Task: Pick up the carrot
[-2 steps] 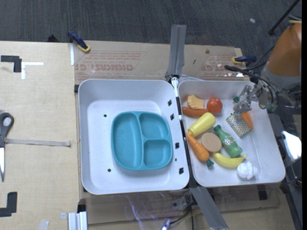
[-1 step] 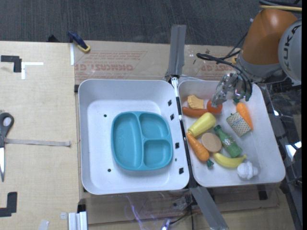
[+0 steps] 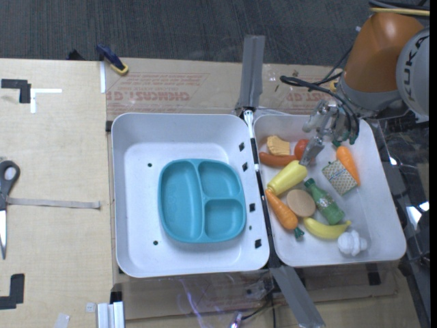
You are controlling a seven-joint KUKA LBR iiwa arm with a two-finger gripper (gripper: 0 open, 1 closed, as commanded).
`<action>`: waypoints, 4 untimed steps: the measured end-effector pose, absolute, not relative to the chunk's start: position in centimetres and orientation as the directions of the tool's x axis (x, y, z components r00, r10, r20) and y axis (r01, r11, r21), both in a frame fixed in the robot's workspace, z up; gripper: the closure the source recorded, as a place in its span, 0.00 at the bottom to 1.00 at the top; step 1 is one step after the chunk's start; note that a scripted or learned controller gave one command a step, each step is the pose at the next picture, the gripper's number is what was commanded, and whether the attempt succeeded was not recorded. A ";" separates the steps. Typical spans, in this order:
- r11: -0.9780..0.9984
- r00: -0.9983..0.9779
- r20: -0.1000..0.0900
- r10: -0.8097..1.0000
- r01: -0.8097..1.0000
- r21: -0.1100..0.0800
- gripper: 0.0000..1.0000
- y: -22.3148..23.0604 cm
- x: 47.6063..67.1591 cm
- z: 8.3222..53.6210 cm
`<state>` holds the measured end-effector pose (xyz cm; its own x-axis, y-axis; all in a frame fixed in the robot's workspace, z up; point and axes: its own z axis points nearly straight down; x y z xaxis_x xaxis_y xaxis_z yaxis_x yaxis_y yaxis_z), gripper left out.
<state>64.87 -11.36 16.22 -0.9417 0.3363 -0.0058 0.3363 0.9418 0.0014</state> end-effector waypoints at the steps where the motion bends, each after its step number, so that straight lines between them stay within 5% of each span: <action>1: 0.939 -0.939 -0.004 0.344 0.344 0.000 0.00 -15.7 63.2 11.3; 2: 0.938 -0.938 -0.004 0.348 0.348 0.001 0.00 -22.0 62.3 9.4; 3: 0.939 -0.939 -0.011 0.343 0.343 0.005 1.00 -21.7 62.7 10.6; 4: 0.979 -0.979 -0.004 0.203 0.203 0.001 1.00 -11.0 61.0 17.1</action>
<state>60.97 -10.97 17.06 -0.9791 0.2035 -0.0042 0.2035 0.9791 0.0011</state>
